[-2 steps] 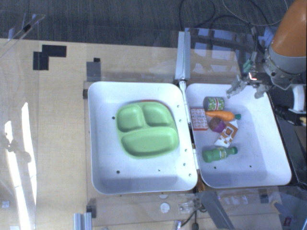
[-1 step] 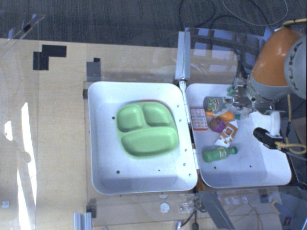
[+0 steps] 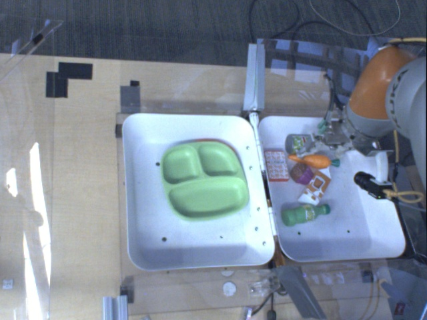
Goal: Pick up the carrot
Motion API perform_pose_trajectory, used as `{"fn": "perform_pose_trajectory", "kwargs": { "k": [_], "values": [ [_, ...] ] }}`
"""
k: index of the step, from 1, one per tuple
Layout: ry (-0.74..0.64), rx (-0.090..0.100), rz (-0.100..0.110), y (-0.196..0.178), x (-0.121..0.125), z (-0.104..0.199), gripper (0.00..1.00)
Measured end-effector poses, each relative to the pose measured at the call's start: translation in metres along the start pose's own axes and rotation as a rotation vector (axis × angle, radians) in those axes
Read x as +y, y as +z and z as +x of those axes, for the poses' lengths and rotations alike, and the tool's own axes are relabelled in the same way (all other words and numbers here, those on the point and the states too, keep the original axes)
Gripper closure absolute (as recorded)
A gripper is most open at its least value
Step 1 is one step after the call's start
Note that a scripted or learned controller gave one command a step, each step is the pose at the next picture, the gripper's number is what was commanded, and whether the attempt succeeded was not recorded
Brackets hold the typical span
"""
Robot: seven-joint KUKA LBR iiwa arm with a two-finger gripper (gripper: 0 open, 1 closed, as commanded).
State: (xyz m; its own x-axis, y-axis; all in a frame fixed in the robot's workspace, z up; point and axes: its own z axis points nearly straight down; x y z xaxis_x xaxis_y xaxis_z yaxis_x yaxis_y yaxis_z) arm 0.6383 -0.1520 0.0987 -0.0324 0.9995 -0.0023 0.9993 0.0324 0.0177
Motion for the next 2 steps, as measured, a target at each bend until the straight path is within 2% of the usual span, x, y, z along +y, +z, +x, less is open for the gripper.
{"fn": "perform_pose_trajectory", "kwargs": {
  "k": [1, 2],
  "values": [
    [-0.202, 0.002, 0.009, 0.010, -0.030, -0.009, 0.00],
    [-0.205, 0.001, 0.001, -0.002, -0.027, -0.007, 1.00]
  ]
}}
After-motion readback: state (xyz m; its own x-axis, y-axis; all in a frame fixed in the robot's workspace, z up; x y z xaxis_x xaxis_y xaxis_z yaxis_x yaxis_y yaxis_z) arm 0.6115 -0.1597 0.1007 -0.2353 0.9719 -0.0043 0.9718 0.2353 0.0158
